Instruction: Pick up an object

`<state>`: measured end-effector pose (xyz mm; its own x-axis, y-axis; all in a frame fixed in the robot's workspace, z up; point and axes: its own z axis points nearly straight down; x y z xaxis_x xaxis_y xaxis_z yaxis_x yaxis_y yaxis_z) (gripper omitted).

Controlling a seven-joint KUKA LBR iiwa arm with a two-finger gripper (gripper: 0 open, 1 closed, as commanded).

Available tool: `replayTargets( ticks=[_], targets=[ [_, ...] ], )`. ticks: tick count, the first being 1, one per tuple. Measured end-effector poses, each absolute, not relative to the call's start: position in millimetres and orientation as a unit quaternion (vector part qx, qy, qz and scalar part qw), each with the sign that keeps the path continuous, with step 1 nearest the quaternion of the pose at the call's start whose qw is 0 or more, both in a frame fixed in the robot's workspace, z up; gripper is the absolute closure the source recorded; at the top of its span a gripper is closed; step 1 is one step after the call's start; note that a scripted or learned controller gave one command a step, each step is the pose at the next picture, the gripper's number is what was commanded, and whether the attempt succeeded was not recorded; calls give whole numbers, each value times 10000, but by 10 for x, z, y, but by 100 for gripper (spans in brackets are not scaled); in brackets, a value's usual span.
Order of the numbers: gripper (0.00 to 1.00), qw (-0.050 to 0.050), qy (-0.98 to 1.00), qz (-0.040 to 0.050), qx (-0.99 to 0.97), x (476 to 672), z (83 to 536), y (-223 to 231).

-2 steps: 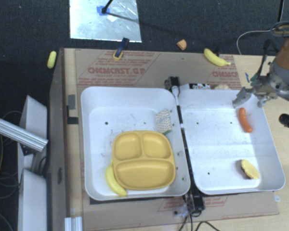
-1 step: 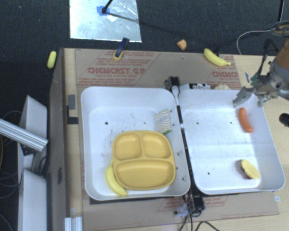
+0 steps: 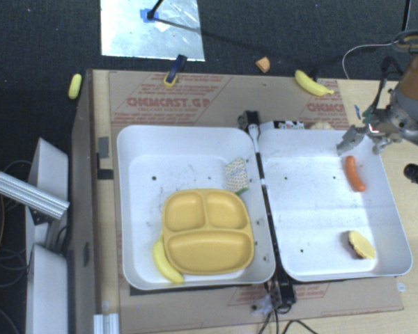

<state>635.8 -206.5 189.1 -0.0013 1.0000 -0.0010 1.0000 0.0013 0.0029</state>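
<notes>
The sausage, an orange one, lies in the right bin near its far right corner, just below and beside my tool, and nothing touches it. I see the tool hanging over that bin's upper right rim with its two fingers spread apart and pointing down, one toward the left at the rim and one nearer the wrist, and nothing sits between them. The grey arm comes in from the right behind it. Further down the same bin, near the front right, I see a yellow slice lying by itself, well apart from the sausage. In the left bin a yellow divided plate rests toward the front, with a banana tucked against its lower left edge and a small pale netted thing just beyond its far right corner. Out on the counter behind the bins I see a second banana, and a small orange lump lies on the dark floor beyond it.
</notes>
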Motion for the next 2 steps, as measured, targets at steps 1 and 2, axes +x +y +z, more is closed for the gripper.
replayTargets(
  ticks=[1, 2],
  targets=[
    [0, 14, 7076, 7, 7066, 6358, 1891, -2065],
    [0, 6, 7080, 4, 7062, 6404, 841, -2061]
  ],
)
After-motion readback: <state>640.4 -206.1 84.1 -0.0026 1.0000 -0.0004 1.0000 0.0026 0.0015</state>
